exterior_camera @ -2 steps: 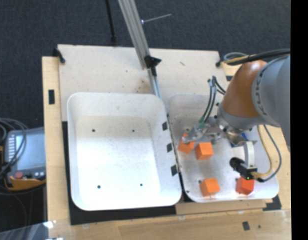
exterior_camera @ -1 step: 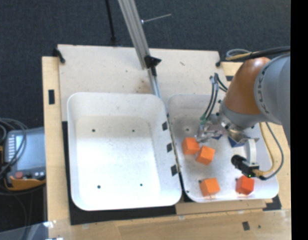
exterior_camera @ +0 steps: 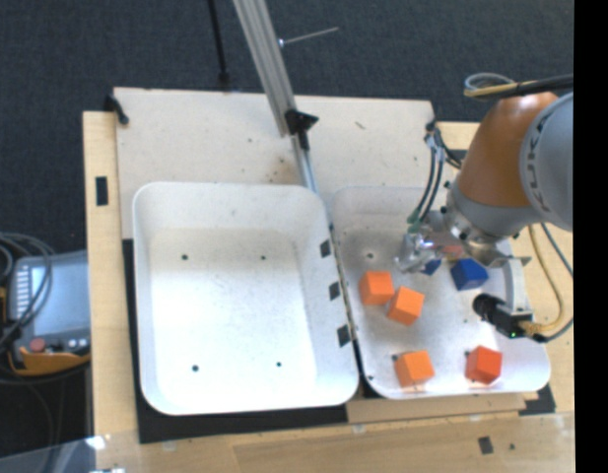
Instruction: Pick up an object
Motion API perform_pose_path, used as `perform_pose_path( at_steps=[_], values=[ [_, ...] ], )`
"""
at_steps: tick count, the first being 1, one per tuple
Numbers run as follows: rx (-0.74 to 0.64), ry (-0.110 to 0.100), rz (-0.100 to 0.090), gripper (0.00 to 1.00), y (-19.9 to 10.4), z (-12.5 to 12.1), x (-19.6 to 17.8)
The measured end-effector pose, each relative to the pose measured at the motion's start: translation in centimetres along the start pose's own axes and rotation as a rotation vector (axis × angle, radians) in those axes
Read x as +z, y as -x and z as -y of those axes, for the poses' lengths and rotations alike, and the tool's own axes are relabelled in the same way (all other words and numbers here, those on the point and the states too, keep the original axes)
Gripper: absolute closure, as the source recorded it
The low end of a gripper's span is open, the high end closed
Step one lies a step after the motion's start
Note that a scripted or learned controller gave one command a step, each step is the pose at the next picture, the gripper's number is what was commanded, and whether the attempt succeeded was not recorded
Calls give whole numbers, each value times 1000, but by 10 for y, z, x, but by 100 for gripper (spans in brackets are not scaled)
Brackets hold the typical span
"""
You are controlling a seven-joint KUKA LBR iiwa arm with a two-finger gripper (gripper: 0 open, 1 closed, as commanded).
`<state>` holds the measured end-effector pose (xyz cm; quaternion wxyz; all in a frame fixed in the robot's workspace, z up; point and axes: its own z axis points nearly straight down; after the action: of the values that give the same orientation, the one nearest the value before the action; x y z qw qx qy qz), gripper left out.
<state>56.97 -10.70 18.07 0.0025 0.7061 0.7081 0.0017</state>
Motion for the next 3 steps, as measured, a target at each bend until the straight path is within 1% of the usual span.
perform_pose_path(
  at_steps=[1,2,3],
  values=[
    [-1,-1,1,100,1,-2,-50],
    [-3,-6,-1,100,-53,-5,-42],
    [-3,-4,-3,100,-104,-15,-56]
  ],
)
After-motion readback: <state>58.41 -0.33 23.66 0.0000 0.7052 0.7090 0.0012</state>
